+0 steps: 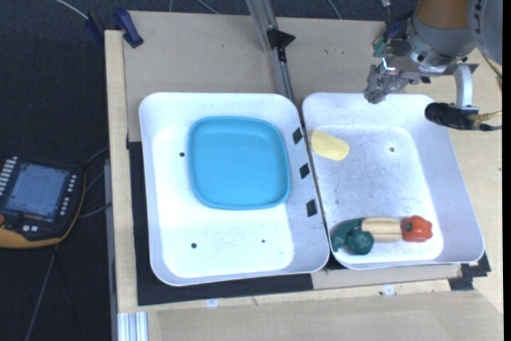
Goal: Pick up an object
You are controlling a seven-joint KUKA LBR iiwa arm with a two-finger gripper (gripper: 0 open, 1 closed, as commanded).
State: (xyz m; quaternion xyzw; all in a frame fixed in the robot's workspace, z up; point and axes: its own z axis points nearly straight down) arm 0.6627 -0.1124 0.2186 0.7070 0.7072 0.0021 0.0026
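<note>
Currently, gripper (378,90): above right bin's (447,172) far rim; fingers' state unclear.
Risk: descending here strikes rim, missing yellow piece (329,145).

Blue plate (239,162), yellow piece (329,145), white bins (160,196).

We see two white bins side by side on the bench. The left bin (160,196) holds a blue plate (238,162). In the right bin (447,172) a yellow piece (329,145) lies near the far left corner, and along the near wall sit a green item (353,239), a tan roll (382,229) and a red item (416,228), touching in a row. The gripper (378,92) hangs over the right bin's far rim, with nothing visible between its fingers.
</note>
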